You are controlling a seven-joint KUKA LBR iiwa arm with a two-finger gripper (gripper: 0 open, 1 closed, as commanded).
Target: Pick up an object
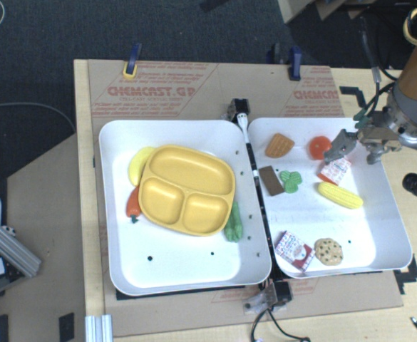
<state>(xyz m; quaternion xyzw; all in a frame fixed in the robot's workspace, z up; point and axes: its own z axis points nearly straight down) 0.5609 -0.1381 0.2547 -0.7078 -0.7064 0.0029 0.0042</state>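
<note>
Two shallow white bins side by side on a cardboard-covered bench. In the left bin (pixel 122 248), a yellow divided tray (pixel 187 189), lying over a banana (pixel 138 164), a red-orange pepper (pixel 133 204) at its left edge and a green vegetable (pixel 234 223) at its right. In the right bin (pixel 379 241), a waffle-like brown piece (pixel 279 145), a tomato (pixel 319 147), a brown chocolate bar (pixel 271 180) touching a green broccoli piece (pixel 291 181), a corn cob (pixel 340 195), a red-and-white packet (pixel 292 249) and a cookie (pixel 328 250). Reaching in from the right, the gripper (pixel 356 148), low over the bin's upper right part, just beside the tomato. Fingers spread apart, nothing clamped between. Directly beneath, a small red-and-white carton (pixel 335 170), tilted, just above the corn cob.
</note>
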